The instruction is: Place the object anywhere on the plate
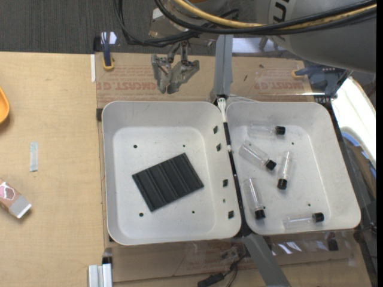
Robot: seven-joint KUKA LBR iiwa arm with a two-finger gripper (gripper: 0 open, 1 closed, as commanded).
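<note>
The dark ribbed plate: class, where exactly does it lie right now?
In the camera view, the dark ribbed plate lies flat and slightly askew on the floor of the left bin, across the divider from the right bin's clear vials.

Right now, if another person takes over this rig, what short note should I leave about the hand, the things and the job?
Hand: up above the far rim of the left bin, over the cardboard; nothing is seen between its fingers.
Plate: dark ribbed plate, flat in the left bin, bare on top.
Objects: five clear tubes with black caps lie scattered in the right bin, apart from each other.
Done: no tube picked up so far as the view shows.
Left: take one tube, carry it over, set it on the plate.
</note>
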